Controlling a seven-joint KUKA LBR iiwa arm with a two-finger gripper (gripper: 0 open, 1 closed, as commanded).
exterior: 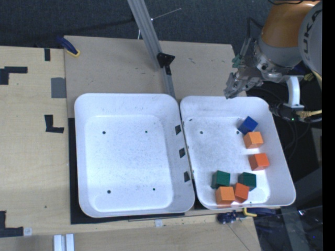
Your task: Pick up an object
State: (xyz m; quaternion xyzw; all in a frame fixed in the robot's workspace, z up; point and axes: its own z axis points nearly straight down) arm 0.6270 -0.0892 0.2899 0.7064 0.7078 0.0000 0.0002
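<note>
Two shallow white bins sit side by side on the bench. The left bin (86,156) holds no blocks, while the right bin (209,140) carries all of them along its right and near parts. A blue block (248,124) lies toward the far right of that bin, with an orange block (254,139) just beside it on the near side and a second orange-red block (258,161) a little nearer again. Close to the near wall sits a cluster: a dark green block (221,179) on the left, another green block (247,180) to its right, and in front of them an orange block (225,194) touching a redder orange one (241,192). The arm (285,30) comes in from the upper right, and its gripper (234,88) hangs above the far right rim of the right bin, apart from every block; nothing is between its fingers, though whether they stand spread or together cannot be made out. A slanted metal bar (149,30) crosses the bench beyond the bins.
</note>
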